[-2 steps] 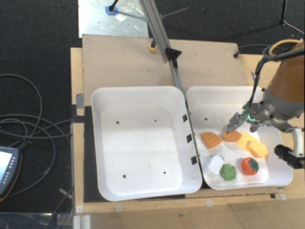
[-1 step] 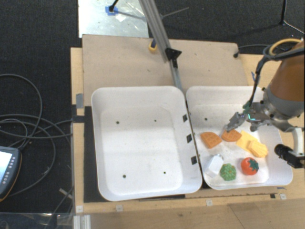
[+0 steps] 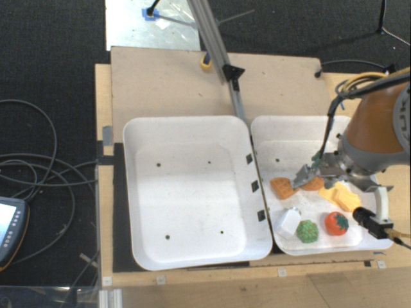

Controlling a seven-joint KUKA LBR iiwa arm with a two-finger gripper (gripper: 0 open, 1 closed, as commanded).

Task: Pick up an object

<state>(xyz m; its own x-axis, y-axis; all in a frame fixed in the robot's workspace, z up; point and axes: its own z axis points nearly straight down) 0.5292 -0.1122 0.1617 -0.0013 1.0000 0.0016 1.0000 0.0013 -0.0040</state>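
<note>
My gripper (image 3: 303,177) is low over the right bin (image 3: 282,133), hanging from the grey wrist and orange band of the arm that comes in from the right. Its tip lies between two orange-brown pieces: one (image 3: 280,187) just to its left and another (image 3: 313,184) right beside it, partly under the wrist. A yellow piece (image 3: 344,197) lies to the right of these. Nearer the front edge sit a red tomato-like toy (image 3: 336,223), a green bumpy toy (image 3: 307,231) and a small white block (image 3: 289,221).
The left bin (image 3: 186,191) adjoins the right one along a shared wall with black clips (image 3: 254,186). A slanted grey pole (image 3: 212,31) crosses the back of the bench. A black cable (image 3: 331,117) loops over the arm at the right.
</note>
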